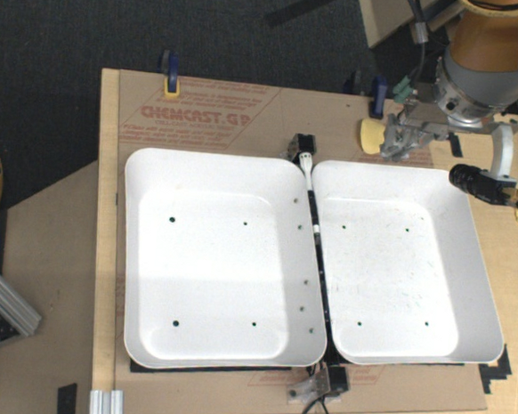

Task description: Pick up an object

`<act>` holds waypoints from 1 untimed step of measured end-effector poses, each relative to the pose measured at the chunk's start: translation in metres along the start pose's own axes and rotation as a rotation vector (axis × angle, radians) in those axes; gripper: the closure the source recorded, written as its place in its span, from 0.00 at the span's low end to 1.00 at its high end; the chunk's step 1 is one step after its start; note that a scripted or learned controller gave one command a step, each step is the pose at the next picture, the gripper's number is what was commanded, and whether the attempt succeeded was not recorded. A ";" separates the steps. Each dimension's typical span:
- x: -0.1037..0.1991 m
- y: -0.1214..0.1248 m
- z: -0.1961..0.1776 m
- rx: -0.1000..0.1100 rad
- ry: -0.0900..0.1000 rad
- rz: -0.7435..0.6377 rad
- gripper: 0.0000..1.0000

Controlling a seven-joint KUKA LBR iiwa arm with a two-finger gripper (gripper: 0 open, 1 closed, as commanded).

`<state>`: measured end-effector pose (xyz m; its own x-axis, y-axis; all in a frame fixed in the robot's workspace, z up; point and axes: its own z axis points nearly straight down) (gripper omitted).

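Dark carpet surrounds a brown board [204, 108] that carries two shallow white bins set side by side: the left bin [140, 237] and the right bin [476, 290], their inner rims touching along a black strip, presumably so that objects can be moved from one to the other. Blue clamps [171, 63] at the far edge pin the board in place. The arm [491, 41], grey with an orange band, reaches in from the far right. Its gripper [405, 142] hangs beyond the far rim of the right bin, above the board, just beside a small pale yellow object [370, 135] that lies outside both bins. Whether the gripper is open or closed cannot be told; the object appears to its left, not visibly in its grasp. Judged from this, the pick is not yet achieved.
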<state>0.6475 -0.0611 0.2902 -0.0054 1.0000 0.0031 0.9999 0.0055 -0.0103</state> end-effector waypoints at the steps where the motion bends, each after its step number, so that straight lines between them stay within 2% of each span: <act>1: 0.008 -0.021 -0.016 -0.009 -0.002 0.004 1.00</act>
<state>0.6267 -0.0536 0.3062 -0.0015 1.0000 0.0009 1.0000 0.0015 -0.0015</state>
